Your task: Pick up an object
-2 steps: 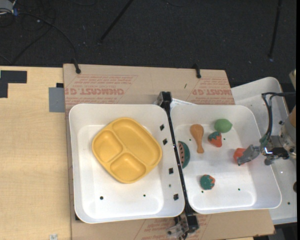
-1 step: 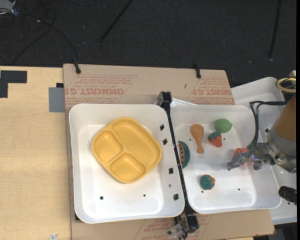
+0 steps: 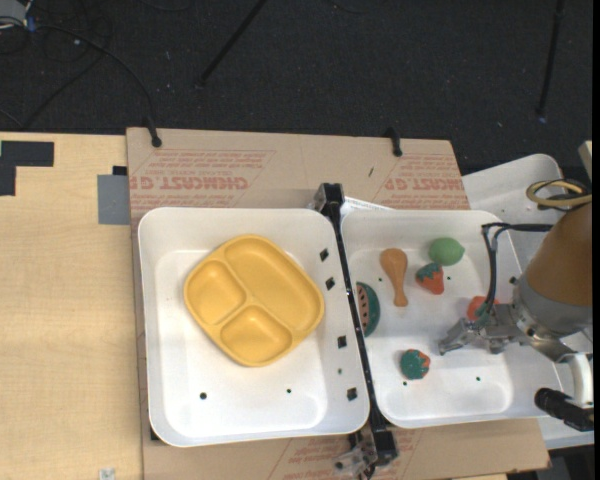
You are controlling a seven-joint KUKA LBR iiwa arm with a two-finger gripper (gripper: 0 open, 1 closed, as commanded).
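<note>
My gripper point(image 3: 477, 334) hangs low over the right bin point(image 3: 450, 408), near its right side, below the grey arm with the orange band point(image 3: 570, 258). A small red-orange object point(image 3: 476, 308) lies right against the gripper's upper edge, partly hidden by it. A teal and red toy point(image 3: 413, 363) sits just left of the gripper. Farther back lie a tan drumstick-shaped toy point(image 3: 395, 273), a red strawberry-like piece point(image 3: 431, 279) and a green round object point(image 3: 445, 251). A dark green and red item point(image 3: 366, 308) rests against the bin's left wall.
The left bin point(image 3: 170, 388) holds a yellow divided plate point(image 3: 253, 299). A black divider point(image 3: 346, 308) runs between the bins. Cardboard point(image 3: 280, 173) lies behind them, with dark floor and cables beyond. A black cable loops by the arm point(image 3: 492, 258).
</note>
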